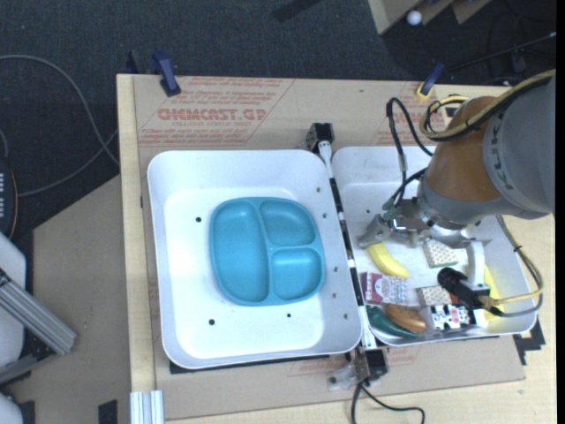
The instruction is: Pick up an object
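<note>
A plate (265, 249) sits in the left bin (168, 237) — a banana (387, 260) and other small things lie in the right bin (362, 170)

Left of the jaws in the camera view, across the divider, a white bin (177, 325) holds a blue plate (265, 247) with three compartments, lying flat and a little askew near the bin's middle. Under the bin a cardboard sheet (212, 113) with red print covers the pale tabletop (88, 237). Beyond the jaws, a black clip (320, 135) sits at the far end of the divider. A blue clamp (165, 73) grips the sheet's far left corner, well away from the jaws. Further left, a thin cable (79, 95) curves over the dark carpet (71, 25).
</note>
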### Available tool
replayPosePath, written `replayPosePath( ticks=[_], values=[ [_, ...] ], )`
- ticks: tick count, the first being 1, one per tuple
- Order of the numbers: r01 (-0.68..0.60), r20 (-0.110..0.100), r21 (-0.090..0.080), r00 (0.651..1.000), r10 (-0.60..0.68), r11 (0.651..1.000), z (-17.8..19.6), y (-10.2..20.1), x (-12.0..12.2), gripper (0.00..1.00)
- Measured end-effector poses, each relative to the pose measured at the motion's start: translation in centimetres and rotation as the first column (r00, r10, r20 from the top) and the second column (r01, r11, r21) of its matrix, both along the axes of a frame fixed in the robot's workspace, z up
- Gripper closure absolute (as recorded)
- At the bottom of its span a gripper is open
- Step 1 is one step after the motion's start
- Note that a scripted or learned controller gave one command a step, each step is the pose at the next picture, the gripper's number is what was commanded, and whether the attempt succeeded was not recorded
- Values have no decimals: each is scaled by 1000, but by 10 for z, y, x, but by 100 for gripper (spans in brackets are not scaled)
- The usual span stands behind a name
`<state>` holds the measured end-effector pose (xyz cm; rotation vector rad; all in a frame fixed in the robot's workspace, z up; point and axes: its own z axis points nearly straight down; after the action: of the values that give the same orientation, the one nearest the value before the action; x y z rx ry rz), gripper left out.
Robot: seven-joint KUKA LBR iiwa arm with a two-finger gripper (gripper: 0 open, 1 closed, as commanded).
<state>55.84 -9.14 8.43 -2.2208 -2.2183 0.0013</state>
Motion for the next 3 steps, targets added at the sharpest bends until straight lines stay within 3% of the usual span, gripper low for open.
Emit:
replayPosePath(
  ticks=[2,3],
  values=[
    [0,0,0,1000,0,1000,0,-4,-34,0],
    [-2,4,-2,1000,2,1000,0,-4,9,0]
  ],
)
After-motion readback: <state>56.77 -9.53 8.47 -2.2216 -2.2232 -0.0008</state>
